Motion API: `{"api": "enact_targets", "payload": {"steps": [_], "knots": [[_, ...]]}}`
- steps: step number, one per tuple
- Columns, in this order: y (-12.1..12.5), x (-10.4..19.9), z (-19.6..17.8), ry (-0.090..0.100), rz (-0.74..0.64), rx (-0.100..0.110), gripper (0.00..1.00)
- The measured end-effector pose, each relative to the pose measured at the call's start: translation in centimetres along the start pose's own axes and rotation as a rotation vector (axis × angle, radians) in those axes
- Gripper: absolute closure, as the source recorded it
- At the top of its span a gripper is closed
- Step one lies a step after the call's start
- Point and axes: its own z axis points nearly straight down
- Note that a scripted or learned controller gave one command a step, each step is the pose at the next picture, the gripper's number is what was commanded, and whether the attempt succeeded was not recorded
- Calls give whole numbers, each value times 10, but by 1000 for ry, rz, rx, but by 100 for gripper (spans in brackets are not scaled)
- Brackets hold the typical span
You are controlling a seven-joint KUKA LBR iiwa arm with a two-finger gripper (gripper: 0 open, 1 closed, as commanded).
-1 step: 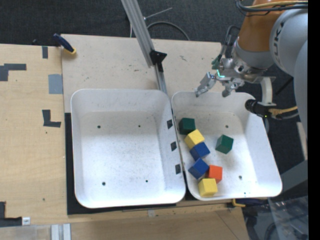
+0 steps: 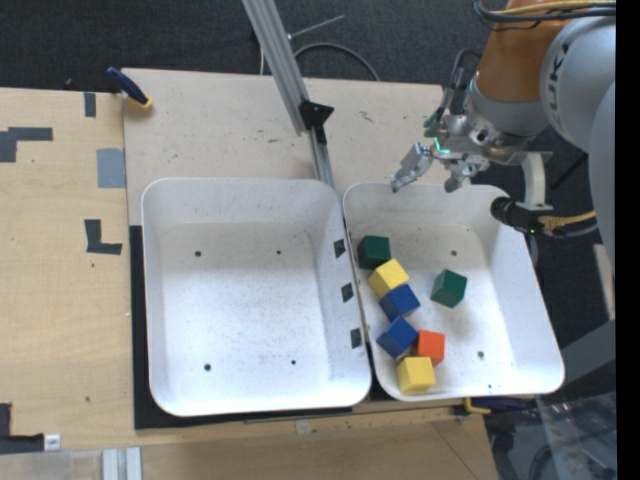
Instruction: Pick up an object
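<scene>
The pincer (image 2: 432, 175) is hanging over the far rim of the right bin (image 2: 520, 298), its two fingers spread wide with nothing between them. All the blocks are lying nearer the camera than the pincer, inside that right bin and well apart from the fingertips. Closest to the pincer, a dark green cube (image 2: 374, 250) is sitting toward the bin's left wall. Just below it, a yellow cube (image 2: 389, 275) is touching a blue cube (image 2: 401, 299), and a second blue cube (image 2: 397, 335) is resting below that one. An orange cube (image 2: 431, 345) is sitting just beside the second blue cube, and a second yellow cube (image 2: 416, 373) is lying at the near end of the cluster, close to the orange one. Another green cube (image 2: 449, 288) is standing alone toward the middle of the bin, apart from the row. The left bin (image 2: 165, 268) is sitting beside the right one on the counter (image 2: 200, 118), their rims meeting in the middle. The grey arm (image 2: 585, 58), with its orange band (image 2: 530, 28), is reaching in from the right above the far corner of the right bin.
</scene>
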Motion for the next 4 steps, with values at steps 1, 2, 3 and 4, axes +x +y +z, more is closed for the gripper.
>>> {"api": "enact_targets", "payload": {"steps": [1, 2, 3, 4], "knots": [[4, -4, 46, -1, 1, 5, 0], [-6, -3, 95, -1, 1, 5, 0], [-8, -2, 150, -1, 1, 5, 0], [-7, -1, 136, 0, -1, 1, 100]]}}
